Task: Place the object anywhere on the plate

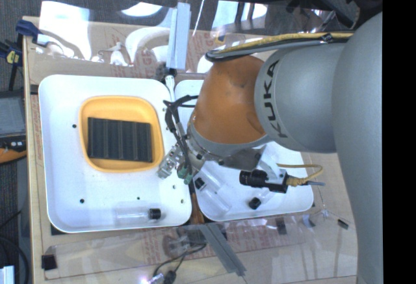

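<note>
Gripper point(174, 164): sits low over the right rim of the left bin point(53, 146), just at the seam where the two bins meet. Glare and the bulk of the wrist above it mask the tip, so it cannot be told whether it is spread or closed. Nothing can be seen caught in it, and contact with the rim cannot be confirmed. The grey arm point(305, 101) with its orange band comes in from the right and covers most of the right bin point(296, 203).

Nearest item: a yellow plate point(117, 106), rounded square, lying flat in the upper middle of the left bin, just left of the gripper and apart from it.

On the plate: a black ribbed slab point(121, 140), flat, wholly inside the plate's rim. Its long axis runs left to right across the view, slightly tilted. Its ribs run crosswise to that, from the far side toward the near side.

Lower in the same bin, off the plate and near the front wall: a clear tube point(133, 214) with a black cap. It lies on its side, long axis left to right and roughly parallel to the front wall, cap end toward the right bin. It is well apart from the gripper and clear of the plate.

Right bin: a small black piece point(255, 202) rests on the floor near the front wall, below the arm.

Both bins stand side by side on the desk point(110, 247).
</note>
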Tool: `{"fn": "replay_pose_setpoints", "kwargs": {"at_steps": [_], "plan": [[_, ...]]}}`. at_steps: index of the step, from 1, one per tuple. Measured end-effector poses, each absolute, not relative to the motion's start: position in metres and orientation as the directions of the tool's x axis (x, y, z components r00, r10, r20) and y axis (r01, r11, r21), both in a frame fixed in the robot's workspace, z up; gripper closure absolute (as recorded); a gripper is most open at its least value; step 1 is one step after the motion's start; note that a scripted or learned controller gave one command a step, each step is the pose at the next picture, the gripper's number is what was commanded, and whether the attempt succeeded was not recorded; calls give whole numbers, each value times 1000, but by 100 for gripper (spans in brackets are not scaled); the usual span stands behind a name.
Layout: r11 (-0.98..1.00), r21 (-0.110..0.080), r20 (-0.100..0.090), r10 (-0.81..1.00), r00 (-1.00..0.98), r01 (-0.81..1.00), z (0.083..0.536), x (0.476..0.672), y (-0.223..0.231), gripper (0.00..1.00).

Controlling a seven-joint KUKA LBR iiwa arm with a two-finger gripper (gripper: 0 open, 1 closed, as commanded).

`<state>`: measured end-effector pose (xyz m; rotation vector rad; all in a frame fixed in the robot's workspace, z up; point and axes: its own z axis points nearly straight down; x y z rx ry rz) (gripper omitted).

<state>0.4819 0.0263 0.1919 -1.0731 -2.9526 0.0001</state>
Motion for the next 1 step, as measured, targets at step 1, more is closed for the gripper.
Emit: {"fn": "replay_pose_setpoints", "kwargs": {"at_steps": [1], "plan": [[767,0,0,642,-767,642,192,482,26,0]]}}
